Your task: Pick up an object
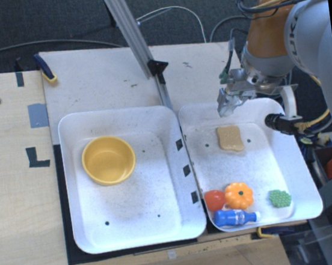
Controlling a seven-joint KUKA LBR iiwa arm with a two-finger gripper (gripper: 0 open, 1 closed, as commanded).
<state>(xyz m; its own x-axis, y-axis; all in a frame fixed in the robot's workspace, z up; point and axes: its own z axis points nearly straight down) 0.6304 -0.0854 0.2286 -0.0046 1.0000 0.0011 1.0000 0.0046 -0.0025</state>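
Where the grey arm (297, 26) reaches in from the right, its claw (230, 101) hangs over the far rim of the right bin (291, 161), nothing between its fingers; whether they stand apart or together cannot be told from this slant.

Taking the right bin as the landmark: a tan, bread-like piece (230, 138) lies flat on its floor in the far half, just nearer the camera than the claw and apart from it. Along the bin's near wall sits a cluster: a small orange pumpkin (239, 194) in the middle, a red round object (215, 200) touching its left side, and a blue bottle-like thing (235, 217) lying on its side just in front of both. A green bumpy object (279, 198) rests to the right of the pumpkin, a little apart, near the bin's right wall.

Left of the right bin, touching it wall to wall, is the left bin (82, 231), with a yellow bowl (108, 159) standing upright in its far-left part. Both bins sit on the table (92, 78). A grey metal pole (131, 27) slants up from the far edge where the two bins meet. Far left of the bins, a blue-and-yellow tool (45, 68) lies at the table's far corner.
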